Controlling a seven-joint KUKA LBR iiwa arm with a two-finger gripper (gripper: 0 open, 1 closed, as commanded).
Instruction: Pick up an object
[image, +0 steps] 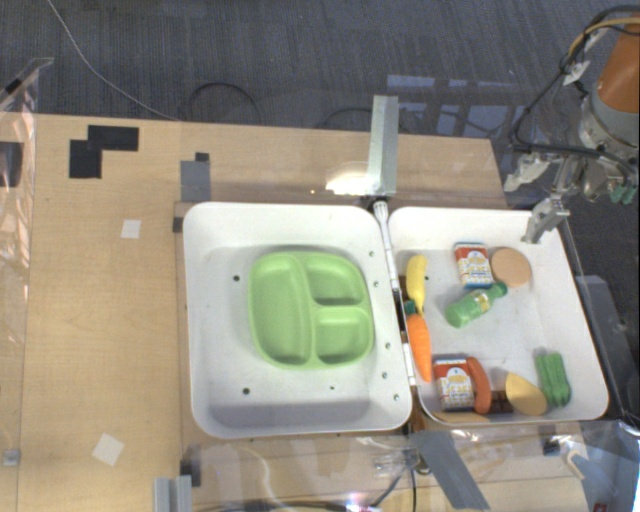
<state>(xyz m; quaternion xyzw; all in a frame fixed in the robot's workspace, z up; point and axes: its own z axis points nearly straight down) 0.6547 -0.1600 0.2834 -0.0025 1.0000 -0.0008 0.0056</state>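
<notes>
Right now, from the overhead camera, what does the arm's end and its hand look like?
At the view's top right corner, the arm shows an orange band above a grey wrist section, with black cables looping around it and a yellowish one near the top. Below it the hand is pale grey metal, with small green details on the hardware beside it. The picture is too small to make out any markings.

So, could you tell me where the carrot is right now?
The carrot lies in the right bin, along its left wall, just below the banana.
</notes>
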